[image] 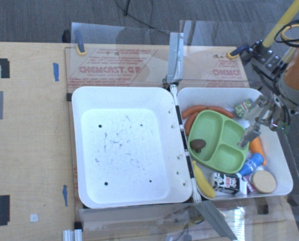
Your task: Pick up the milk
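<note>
Milk carton lying flat at the near edge of the right bin, gripper above the tray's far-right side.

The milk (225, 183), a small black-and-white printed carton, lies on its side in the right bin (285, 170) with its long axis running roughly left to right; which end is the top cannot be told. It sits just beside the yellow banana (203, 181) on its left and below the glossy green plastic divided tray (218, 140), near the blue bottle (252, 163) and the round tan disc (264, 181). A dark lump (198, 144) rests in the tray's left compartment; an orange sausage shape (199, 110) curves behind it. The gripper (250, 134) hangs over the tray's right rim, metal fingers slightly parted, nothing seen between them. The left bin (121, 147) is matte white, speckled with dark marks.
</note>
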Robot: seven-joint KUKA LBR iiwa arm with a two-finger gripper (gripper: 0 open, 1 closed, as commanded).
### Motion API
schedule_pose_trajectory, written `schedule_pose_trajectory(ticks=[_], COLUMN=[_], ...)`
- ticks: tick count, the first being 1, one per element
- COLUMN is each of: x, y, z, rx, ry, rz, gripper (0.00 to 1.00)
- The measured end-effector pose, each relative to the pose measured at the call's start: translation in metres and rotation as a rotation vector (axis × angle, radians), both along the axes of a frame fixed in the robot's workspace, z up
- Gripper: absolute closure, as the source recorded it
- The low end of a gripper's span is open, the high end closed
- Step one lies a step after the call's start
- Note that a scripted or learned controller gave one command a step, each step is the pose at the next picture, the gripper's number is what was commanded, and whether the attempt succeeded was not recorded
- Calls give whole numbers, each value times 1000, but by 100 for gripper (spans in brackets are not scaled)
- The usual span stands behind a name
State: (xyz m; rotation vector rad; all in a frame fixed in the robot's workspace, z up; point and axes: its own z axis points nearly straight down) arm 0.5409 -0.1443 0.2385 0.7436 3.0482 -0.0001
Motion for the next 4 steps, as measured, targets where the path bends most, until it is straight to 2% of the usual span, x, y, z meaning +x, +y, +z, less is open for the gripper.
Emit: schedule_pose_trajectory(ticks=[1,2,3,4], x=[-47,-29,3,-20], y=[26,40,129,154], z=[-126,86,-54,-54], rx=[-4,-1,2,2], ry=[-15,-3,2,3], rz=[295,139,-57,18], gripper=[0,0,0,0])
